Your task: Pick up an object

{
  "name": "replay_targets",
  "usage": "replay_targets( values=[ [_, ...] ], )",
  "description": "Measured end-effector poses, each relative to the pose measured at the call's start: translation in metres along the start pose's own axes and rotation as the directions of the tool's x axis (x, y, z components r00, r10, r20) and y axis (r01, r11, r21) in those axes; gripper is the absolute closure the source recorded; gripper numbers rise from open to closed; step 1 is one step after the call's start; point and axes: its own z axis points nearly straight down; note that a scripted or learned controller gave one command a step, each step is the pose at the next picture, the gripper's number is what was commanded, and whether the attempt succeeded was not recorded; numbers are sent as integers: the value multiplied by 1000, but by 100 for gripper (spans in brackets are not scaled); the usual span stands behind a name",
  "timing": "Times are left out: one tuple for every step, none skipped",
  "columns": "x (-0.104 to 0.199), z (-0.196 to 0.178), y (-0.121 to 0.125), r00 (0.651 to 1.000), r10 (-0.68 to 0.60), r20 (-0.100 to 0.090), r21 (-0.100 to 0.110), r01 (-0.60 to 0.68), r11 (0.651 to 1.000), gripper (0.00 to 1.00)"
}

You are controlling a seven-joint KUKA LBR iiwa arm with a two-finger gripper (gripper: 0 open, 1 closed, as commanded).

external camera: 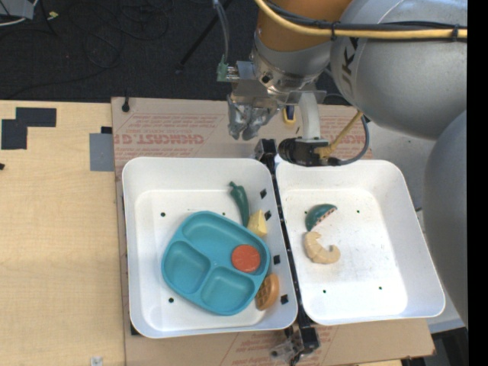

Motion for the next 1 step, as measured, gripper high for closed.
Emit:
replay_targets(
  values=[
    [22, -186, -1, 1000, 5, -3, -26, -5, 1000, 100]
  ],
)
